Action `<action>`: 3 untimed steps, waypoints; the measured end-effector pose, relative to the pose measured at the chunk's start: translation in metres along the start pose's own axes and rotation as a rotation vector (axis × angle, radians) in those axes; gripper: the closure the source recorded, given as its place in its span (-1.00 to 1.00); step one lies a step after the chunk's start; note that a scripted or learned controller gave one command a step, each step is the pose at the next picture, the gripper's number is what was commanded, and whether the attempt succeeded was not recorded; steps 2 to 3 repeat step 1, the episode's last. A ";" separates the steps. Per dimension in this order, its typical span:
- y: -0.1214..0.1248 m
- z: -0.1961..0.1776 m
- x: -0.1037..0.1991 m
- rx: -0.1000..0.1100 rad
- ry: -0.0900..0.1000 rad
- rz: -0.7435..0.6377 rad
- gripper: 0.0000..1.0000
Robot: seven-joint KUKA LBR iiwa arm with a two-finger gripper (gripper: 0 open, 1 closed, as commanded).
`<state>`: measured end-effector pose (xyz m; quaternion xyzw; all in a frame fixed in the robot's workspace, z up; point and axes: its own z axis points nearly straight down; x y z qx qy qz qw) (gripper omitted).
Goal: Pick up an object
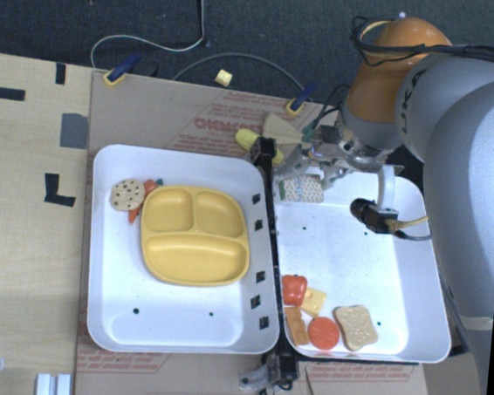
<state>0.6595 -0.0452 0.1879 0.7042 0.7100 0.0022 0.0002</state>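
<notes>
- Toy food lies in a cluster at the near edge of the right bin (pixel 396 278): a red pepper (pixel 294 287), a yellow block (pixel 313 302), an orange piece (pixel 296 327), a red disc (pixel 324 333) and a slice of bread (pixel 356 326).
- End effector (pixel 312 175) hangs over the far left corner of that bin, just above a speckled cracker (pixel 304 189); whether it is open or closed cannot be told.
- Left bin holds a yellow divided plate (pixel 195 235), with a cookie (pixel 126 194) at its far left corner.
- Judgement: the cracker is the nearest target. It sits close to the bin's wall, so a straight descent, centred on the cracker, should avoid catching the rim.
</notes>
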 end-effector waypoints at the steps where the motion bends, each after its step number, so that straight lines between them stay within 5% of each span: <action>1: -0.058 0.004 0.045 0.009 -0.001 0.004 1.00; 3: -0.058 0.004 0.045 0.009 -0.001 0.004 1.00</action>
